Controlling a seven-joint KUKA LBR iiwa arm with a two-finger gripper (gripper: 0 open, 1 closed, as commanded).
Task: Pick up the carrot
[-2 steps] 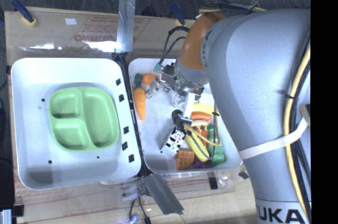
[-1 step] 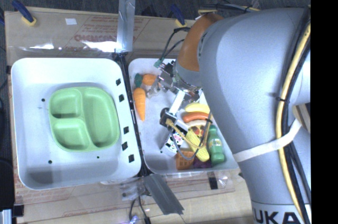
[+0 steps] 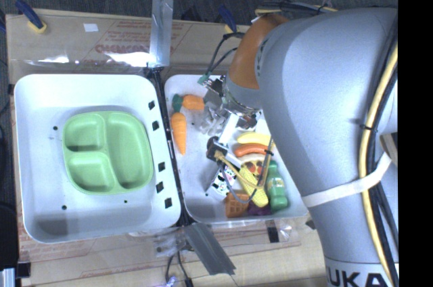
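Fingers (image 3: 215,118) above white bin (image 3: 196,211), near carrot (image 3: 179,132)

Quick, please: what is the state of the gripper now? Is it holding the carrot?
Gripper: in the right bin, open or closed cannot be told. The carrot lies beside it by the bin's left wall, not between its fingers.

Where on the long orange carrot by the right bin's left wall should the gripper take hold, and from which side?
Probably the long orange carrot is best gripped across its thicker upper half, just below the green top, coming straight down from above. It lies flat, lengthwise along the right white bin's left wall, tapering toward the camera, so the fingers should close across its width. The wall side looks tight. The gripper is to its right.
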